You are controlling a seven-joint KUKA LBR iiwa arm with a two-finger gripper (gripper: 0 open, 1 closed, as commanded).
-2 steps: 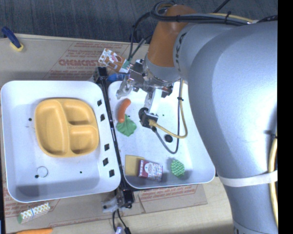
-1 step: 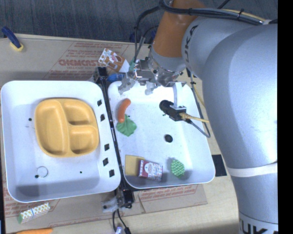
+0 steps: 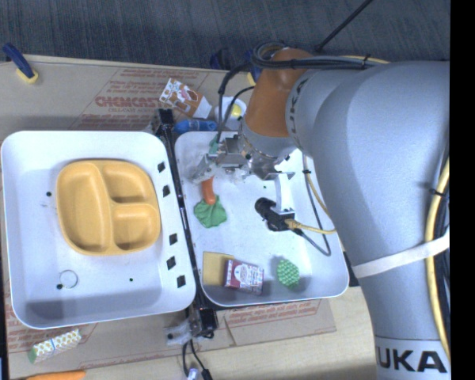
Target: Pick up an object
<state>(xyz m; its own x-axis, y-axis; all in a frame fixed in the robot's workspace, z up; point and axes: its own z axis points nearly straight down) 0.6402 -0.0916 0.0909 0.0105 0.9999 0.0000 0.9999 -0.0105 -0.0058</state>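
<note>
Your gripper [image 3: 222,163] sits low in the right bin [image 3: 332,279], near its upper left corner, just above the toy carrot [image 3: 210,190] with its green leaves. You cannot tell whether the fingers are spread or pinching. The yellow divided tray [image 3: 107,206] lies in the left bin [image 3: 24,291].
</note>
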